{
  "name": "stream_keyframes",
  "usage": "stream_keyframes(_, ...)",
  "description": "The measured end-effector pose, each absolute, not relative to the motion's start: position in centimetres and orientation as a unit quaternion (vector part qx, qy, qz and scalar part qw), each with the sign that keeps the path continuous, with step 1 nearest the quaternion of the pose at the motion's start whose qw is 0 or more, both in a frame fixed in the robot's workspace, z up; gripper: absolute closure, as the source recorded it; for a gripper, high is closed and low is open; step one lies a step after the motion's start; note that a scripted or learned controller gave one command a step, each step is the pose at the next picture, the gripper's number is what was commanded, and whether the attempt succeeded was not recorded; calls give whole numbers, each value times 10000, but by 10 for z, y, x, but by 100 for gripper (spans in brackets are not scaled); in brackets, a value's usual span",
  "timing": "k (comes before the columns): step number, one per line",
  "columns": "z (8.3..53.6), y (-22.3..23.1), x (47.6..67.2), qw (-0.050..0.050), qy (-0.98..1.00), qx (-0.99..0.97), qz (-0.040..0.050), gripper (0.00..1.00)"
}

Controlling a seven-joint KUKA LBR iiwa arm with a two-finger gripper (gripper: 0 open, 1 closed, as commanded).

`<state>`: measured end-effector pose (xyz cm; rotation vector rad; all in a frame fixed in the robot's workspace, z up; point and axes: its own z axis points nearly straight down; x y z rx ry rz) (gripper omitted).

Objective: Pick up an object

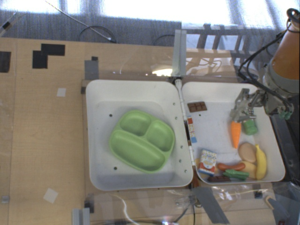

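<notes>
My gripper (241, 112) hangs over the right bin (211, 130), near its far right side. Just below it lies an orange carrot (235, 134), pointing toward the front, with its top end right at the gripper's tip. A small green object (251, 127) sits to the right of the carrot, partly under the wrist. I see nothing lifted off the bin floor.
A tan egg-like piece (247, 151), a yellow banana (260, 162), a red sausage (231, 166), a green pod (236, 174) and a small box (207, 161) crowd the front of the right bin. A chocolate bar (197, 107) lies at its back left. The left bin (101, 107) holds a green divided plate (142, 139).
</notes>
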<state>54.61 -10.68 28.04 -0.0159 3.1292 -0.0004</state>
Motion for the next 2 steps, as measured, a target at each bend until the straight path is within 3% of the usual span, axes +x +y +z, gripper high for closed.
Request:
stream_keyframes(1, 286, -52, 584, 50, 9995, 323, 9, 100)
stream_keyframes(2, 212, -82, 534, 24, 9805, -1964, -2, 100)
